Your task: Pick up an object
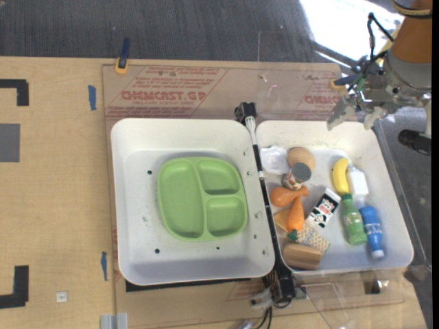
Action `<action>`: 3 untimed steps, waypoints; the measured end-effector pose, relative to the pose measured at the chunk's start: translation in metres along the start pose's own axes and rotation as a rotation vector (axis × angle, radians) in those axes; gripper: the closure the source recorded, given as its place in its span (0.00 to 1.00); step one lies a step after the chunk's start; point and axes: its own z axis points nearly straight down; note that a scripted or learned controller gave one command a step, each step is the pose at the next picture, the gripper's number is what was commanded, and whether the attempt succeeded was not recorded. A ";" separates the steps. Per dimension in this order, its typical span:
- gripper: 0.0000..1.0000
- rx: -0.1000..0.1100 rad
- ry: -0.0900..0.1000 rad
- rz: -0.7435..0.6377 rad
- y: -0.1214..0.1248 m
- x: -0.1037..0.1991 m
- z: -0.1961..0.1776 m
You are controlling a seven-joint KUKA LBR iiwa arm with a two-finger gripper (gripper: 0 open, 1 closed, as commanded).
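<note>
Gripper: two-finger metal gripper (355, 112) hangs above the far rim of the right shallow white bin (398, 204); its fingers look spread and nothing sits between them.
Targets: right bin holds a yellow banana (339, 175), an orange plastic carrot (295, 215), a green bottle (354, 221), a blue bottle (371, 230), a tan wooden block (302, 255), a black-and-white printed box (323, 208) and a round beige-and-brown piece (300, 166), all crowded together.
Left bin: left shallow white bin (130, 204) carries a light green three-part plate (203, 197).
Approach: my judgement is to pick the banana, nearest the gripper with some free space on its far side, close across its narrow width, and descend straight.
Writing: the brown protective film (171, 91) on the sheet beneath the bins reads "CHEMCAST" in red; the smaller print is too fine to read.
</note>
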 end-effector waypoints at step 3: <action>0.00 -0.020 -0.002 -0.049 -0.125 0.046 0.148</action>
